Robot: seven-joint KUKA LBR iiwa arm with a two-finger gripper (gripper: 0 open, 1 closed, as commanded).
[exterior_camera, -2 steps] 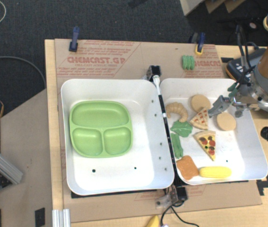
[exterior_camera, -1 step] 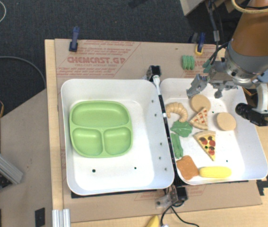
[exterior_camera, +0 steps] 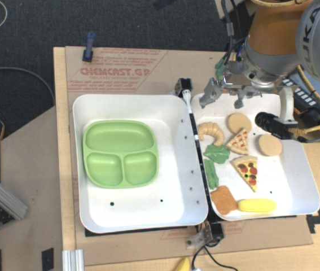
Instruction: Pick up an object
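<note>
My gripper hangs over the far edge of the right bin, its two grey fingers spread apart and open, with nothing between them. Just below it in that bin lie a tan croissant, a round tan biscuit and a pizza slice. Further toward the front are another round biscuit, a green leaf, a green pod, a second pizza slice, a brown toast piece and a yellow piece.
The left bin holds a green divided plate. A black clip sits where the two bins meet at the back. A blue clamp is on the cardboard's far edge.
</note>
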